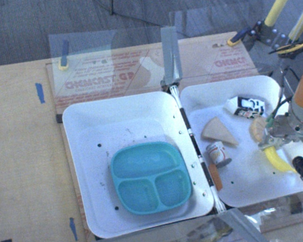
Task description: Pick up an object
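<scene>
Bright, even overhead light; soft shadows; slight blur; glare on clear panels [112,55].

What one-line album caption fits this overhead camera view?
Robot gripper hovers beside a banana in the right bin; a teal divided tray sits in the left bin.

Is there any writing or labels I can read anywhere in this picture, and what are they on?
"CHEMCAST GP", faint red print on the clear sheet behind the bins; the last letters are uncertain.
The same red print on the right sheet: too blurred to read.
Black-and-white packet and small can: print too small to read.
</scene>
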{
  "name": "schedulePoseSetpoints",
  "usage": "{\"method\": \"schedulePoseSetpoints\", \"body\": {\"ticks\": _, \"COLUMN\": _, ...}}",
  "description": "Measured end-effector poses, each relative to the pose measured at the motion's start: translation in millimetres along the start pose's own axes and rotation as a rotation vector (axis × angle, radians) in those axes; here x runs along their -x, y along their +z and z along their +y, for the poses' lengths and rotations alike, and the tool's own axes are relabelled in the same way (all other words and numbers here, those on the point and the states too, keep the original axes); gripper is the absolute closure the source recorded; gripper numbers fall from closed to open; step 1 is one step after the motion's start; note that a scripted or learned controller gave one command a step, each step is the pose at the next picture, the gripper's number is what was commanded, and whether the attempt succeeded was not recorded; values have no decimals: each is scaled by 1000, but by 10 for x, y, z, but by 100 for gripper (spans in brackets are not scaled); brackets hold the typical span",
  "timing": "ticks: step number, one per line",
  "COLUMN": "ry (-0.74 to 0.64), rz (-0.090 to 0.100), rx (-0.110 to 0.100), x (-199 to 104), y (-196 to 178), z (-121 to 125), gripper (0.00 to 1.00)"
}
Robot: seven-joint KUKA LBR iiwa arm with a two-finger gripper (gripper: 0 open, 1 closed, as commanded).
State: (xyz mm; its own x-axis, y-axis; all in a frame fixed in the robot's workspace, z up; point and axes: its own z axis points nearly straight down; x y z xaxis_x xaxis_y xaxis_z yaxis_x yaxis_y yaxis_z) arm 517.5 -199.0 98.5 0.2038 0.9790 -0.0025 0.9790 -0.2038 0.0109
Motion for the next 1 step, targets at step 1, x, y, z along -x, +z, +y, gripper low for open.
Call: {"method": "schedulePoseSetpoints", "body": {"ticks": 1, "ry": 138, "rz": 1, "rx": -11, "x": -641, "y": -1126, "z": 503, "gripper": 100}}
